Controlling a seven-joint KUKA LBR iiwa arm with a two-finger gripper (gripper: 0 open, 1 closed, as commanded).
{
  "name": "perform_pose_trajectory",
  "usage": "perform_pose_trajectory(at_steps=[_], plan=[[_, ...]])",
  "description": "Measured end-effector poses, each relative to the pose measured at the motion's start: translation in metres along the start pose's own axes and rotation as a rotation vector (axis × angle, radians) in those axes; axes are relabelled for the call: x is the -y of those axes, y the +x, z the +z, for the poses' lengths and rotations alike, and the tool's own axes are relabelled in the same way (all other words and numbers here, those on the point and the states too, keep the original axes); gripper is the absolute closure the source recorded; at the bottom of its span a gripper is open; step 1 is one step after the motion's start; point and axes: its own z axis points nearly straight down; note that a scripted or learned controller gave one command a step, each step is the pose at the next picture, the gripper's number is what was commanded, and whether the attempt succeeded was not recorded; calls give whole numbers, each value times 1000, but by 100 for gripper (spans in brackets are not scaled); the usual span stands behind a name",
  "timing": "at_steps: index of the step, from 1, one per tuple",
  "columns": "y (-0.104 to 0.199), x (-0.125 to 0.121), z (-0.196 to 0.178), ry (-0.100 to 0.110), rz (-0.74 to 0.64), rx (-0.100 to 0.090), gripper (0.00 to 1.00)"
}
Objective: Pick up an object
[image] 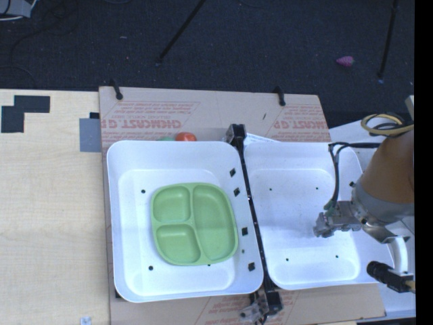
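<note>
Your one candidate object, a green divided plate [195, 223], lies flat in the left bin [128, 161], untouched, so the pick is, by my judgement, not yet begun. The gripper [326, 225] hangs over the right bin [298, 156], well apart from the plate, nothing visibly in its grasp; whether it's open, you cannot tell. Count one plate, two bins, one arm [392, 175], plus a small orange-red thing [185, 137] behind the left bin.

light: overhead, even, lighting bench bright | bins [203, 156] glaring white, washing out detail | floor [203, 39] staying dim | shadows: soft, faint | focus: slightly soft thruout, arm [389, 181] blurring a bit
</note>
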Motion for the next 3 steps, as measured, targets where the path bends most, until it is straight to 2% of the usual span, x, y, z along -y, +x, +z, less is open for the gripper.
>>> perform_pose_trajectory(at_steps=[1, 2, 3], plan=[[-8, -8, -50, -2, -4, 1, 100], [-2, -1, -100, -1, -5, 0, 100], [51, -6, -89, 4, -8, -3, 100]])
